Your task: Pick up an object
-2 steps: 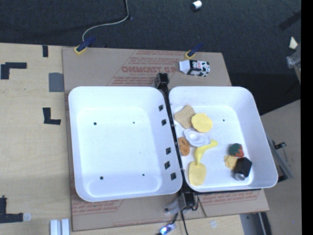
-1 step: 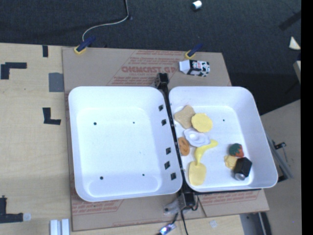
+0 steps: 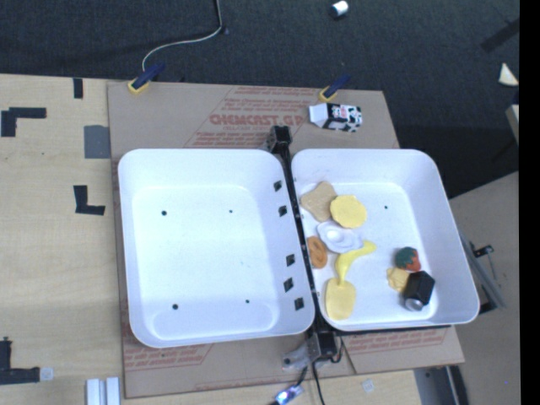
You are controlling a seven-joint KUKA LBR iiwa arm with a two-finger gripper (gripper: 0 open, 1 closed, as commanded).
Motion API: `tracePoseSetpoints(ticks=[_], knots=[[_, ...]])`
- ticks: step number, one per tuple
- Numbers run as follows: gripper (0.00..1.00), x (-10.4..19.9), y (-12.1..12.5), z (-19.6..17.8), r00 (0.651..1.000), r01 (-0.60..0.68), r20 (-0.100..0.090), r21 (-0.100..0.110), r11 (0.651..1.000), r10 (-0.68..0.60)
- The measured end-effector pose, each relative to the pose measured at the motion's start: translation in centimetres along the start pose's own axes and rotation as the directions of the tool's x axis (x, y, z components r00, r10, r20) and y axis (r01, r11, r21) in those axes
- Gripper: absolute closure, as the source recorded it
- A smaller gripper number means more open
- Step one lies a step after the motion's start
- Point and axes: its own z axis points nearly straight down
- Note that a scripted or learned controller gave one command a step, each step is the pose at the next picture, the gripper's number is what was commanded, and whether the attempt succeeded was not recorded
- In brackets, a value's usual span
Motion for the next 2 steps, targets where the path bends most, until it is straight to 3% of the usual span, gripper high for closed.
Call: tracePoseSetpoints(ticks=[2], knots=[[1.0, 4.9, 0.2, 0.0, 1.0, 0.002, 0.0, 0.001, 1.0, -0.002]])
